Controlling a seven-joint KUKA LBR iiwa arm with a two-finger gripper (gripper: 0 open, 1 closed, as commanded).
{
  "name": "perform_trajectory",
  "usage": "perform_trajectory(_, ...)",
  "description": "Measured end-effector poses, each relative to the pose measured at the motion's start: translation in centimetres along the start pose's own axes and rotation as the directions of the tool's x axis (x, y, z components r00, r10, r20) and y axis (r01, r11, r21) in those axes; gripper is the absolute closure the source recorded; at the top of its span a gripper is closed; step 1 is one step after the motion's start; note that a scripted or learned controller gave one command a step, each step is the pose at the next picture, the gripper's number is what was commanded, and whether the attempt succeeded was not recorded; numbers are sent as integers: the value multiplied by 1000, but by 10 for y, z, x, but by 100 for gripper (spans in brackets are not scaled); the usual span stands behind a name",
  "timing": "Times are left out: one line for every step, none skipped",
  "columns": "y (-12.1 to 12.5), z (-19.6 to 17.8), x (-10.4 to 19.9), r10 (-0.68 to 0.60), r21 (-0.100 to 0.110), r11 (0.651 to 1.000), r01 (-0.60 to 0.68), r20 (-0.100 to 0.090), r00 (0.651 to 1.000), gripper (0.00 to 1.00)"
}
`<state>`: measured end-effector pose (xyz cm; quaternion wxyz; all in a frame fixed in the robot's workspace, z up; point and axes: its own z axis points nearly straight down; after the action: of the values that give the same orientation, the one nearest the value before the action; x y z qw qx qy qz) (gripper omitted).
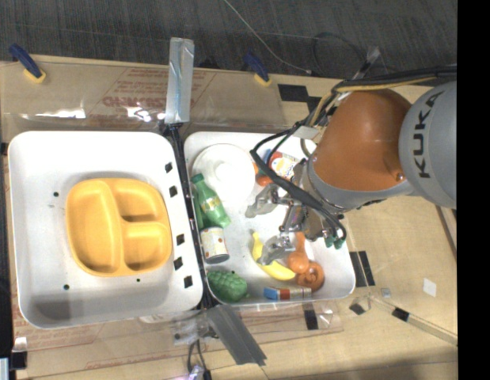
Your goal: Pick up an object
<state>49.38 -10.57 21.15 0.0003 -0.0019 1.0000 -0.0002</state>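
approach step: gripper [278,226] low in right bin [229,155], jaws apart, gripping nothing, just above banana [270,264]. next: descend, close on it.

The robot arm [434,149] is grey and round like a fat pipe. Black letters on its side spell KUKA. Next to the grey part sits a big, smooth orange dome [359,145] that shines a little. Black cables [288,145] loop around the orange part, and more black cables run off to the right. At the end sits the gripper [278,224], made of shiny silver metal parts.
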Motion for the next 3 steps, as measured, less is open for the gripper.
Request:
perform_trajectory(-55, 119, -1, 30, 1, 1000, -30, 4, 1000, 0)
perform_trajectory(-53, 109, -3, 20, 1, 1000, -20, 5, 1000, 100)
perform_trajectory(-65, -21, -23, 52, 3, 999, -52, 10, 999, 100)
